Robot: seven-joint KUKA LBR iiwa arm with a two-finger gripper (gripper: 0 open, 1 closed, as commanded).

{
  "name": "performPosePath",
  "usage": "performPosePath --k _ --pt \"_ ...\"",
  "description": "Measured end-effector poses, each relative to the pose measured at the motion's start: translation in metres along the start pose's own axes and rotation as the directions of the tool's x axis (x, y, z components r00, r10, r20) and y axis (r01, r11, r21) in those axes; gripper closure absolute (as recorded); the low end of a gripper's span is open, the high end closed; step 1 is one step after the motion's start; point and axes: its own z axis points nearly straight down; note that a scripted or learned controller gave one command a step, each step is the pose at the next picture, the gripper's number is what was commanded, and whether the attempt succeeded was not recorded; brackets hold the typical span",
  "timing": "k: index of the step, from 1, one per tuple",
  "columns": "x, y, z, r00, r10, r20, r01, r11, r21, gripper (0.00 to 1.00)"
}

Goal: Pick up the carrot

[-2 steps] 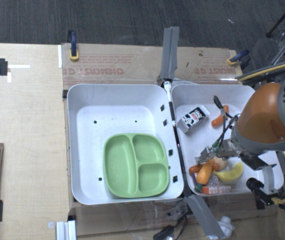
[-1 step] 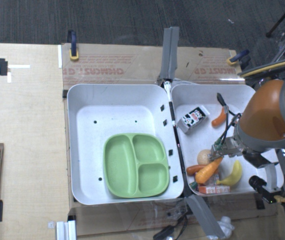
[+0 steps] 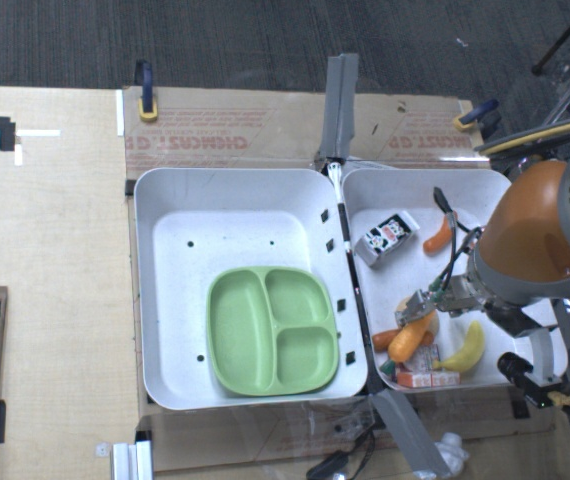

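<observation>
In the right bin (image 3: 485, 183), an orange carrot (image 3: 406, 342) lies near the front left corner, slanting from upper right to lower left, with a redder piece (image 3: 384, 341) at its left end. My gripper (image 3: 420, 310) hangs right over the carrot's upper end, at or very near it; the arm's grey wrist and orange band rise behind it to the right. A second slim orange-red piece (image 3: 438, 236) lies farther back in the same bin, apart from the gripper.
A yellow banana (image 3: 468, 349) and a flat red box (image 3: 426, 377) lie close to the carrot at the bin's front. A small black-and-white carton (image 3: 387, 237) rests at the back left. The left bin (image 3: 165, 268) holds a green divided plate (image 3: 235, 363).
</observation>
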Motion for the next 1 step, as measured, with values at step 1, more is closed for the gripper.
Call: performPosePath --k 1 --pt "0.0051 -0.0043 0.0154 0.995 -0.099 -0.012 0.099 0.995 0.014 0.0"
